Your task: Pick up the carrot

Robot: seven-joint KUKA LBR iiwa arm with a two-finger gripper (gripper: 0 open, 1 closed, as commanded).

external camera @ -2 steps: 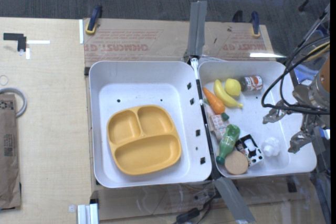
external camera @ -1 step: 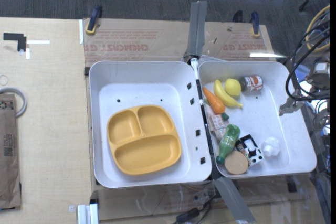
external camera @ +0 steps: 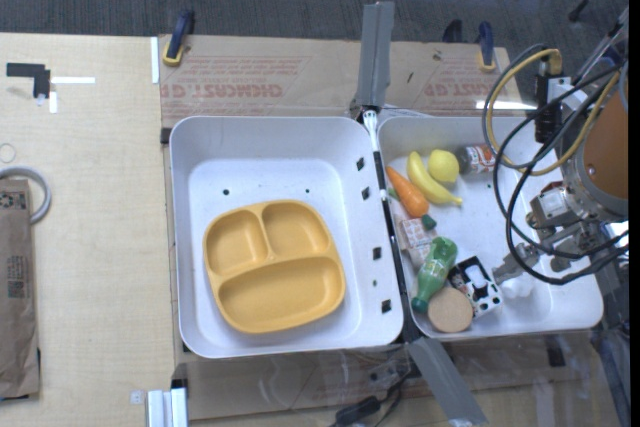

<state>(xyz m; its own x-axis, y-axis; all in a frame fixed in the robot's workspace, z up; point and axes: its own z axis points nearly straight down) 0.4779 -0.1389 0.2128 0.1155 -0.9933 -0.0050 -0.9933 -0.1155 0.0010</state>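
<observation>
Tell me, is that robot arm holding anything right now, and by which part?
Cannot be told: the end effector sits low in the right bin, apart from the carrot, which lies untouched by the banana.

A robotics lab: clamped cardboard under white bins on a plywood bench; looped cables.

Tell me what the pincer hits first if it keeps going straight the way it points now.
The pincer points toward the picture's left, low over the right bin. First in that line is probably the small black-and-white box, with the green bottle just beyond. The carrot lies farther up, off that line. Height is unclear.
</observation>
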